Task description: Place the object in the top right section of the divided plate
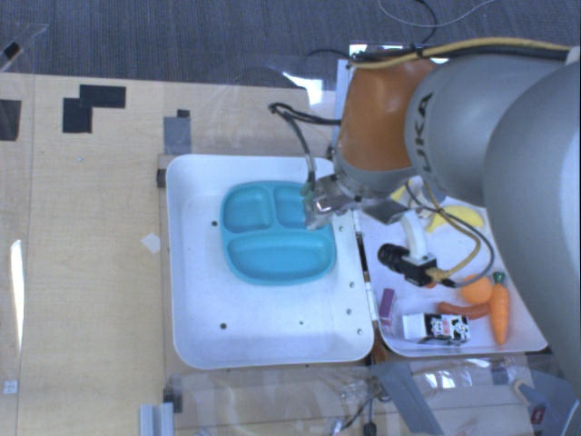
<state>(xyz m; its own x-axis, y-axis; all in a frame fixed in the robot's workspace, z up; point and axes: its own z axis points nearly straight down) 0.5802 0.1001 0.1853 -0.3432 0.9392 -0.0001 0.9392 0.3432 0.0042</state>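
Note:
A blue divided plate [272,257] lies in the left white bin [263,343], with two small sections at the back and one wide section at the front. My gripper [317,205] hangs low over the right edge of the plate's top right section [289,205]. The arm's orange band and grey body cover the space behind it. I cannot make out any object at the gripper's tip. An orange carrot [499,312], a second orange piece [474,291] and a yellow object [459,216] lie in the right bin.
The right bin [536,341] also holds a white box with black print [434,327] and a small pink item [388,305] near its front left corner. The arm covers most of that bin's back. Wooden bench lies to the left of the bins.

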